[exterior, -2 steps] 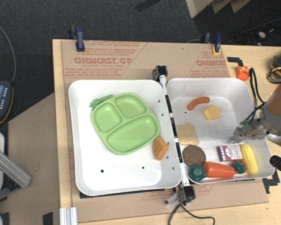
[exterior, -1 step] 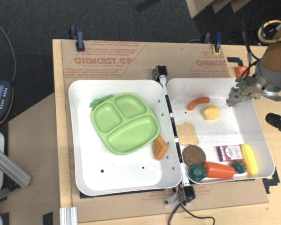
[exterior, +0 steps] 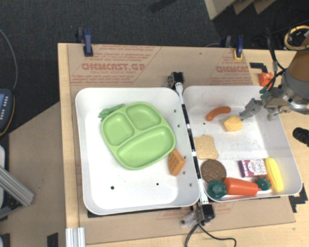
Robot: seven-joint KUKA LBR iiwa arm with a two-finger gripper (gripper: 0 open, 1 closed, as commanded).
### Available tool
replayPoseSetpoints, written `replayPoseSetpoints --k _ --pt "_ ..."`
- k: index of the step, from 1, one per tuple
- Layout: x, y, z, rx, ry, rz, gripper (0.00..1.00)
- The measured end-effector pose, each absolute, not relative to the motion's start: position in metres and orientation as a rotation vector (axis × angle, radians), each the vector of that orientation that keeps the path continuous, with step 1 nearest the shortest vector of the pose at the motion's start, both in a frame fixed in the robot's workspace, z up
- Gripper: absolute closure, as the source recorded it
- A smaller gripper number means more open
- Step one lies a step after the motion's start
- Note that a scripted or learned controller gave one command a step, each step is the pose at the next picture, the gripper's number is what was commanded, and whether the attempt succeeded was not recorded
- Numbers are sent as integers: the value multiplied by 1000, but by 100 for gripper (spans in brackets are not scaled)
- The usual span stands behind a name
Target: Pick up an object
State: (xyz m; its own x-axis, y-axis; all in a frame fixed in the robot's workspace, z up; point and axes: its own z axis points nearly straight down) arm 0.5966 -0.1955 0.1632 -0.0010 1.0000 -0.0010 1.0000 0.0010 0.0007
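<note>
**Arm hardware, visual check**

Arm point(exterior: 302, 76) comes in from the right edge: rounded tan-orange band up top, smooth grey metallic wrist section point(exterior: 298, 94) below it, lighter grey flange ring at the underside. Gripper point(exterior: 261, 108) is dull grey with angular, blocky fingers point(exterior: 250, 108), matte finish, sat left of the wrist. Small orange-red fitting point(exterior: 266, 78) just above and behind the jaws. Thin dark cable point(exterior: 273, 60) runs up from the gripper body past that fitting. Further up, behind the band, a coiled yellowish cable loop point(exterior: 297, 36). No legible markings or screws at this resolution, too small to tell
</note>
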Motion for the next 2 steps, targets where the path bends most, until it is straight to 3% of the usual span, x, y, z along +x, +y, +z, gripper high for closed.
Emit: replayPoseSetpoints --k 1,2 --pt "655 -153 127 2212 2223 4 0" --pt "538 -159 123 2234 2221 -8 0"
